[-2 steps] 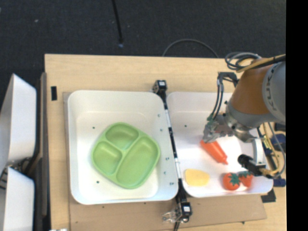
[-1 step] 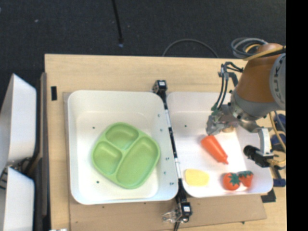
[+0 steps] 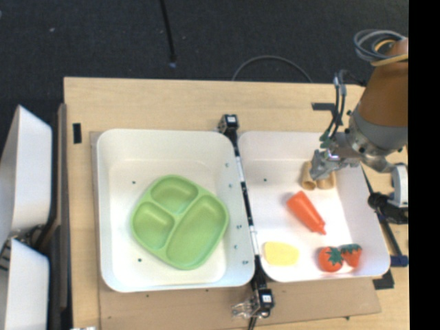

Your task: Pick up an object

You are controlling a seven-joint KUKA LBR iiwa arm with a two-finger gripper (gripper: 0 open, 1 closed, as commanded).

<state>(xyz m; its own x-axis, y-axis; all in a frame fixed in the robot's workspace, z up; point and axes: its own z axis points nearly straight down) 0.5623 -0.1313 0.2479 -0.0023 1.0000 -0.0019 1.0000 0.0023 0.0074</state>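
Claw (image 3: 322, 168) over tan block (image 3: 315, 179), finger state unclear; orange carrot (image 3: 306, 212) just beside, strawberries (image 3: 339, 257) farther off.

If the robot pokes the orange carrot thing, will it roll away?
Probably a little. The orange carrot looks cone-shaped, so it would likely roll in a curve rather than straight. It looks like smooth, stiff plastic, so it may slip between the fingers. It lies apart from the other toys in the right bin.

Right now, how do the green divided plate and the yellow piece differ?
The green divided plate lies in the left bin; the yellow piece lies in the right bin. The plate is far larger and has three compartments; the yellow piece is small and plain. Both lie flat, untouched.
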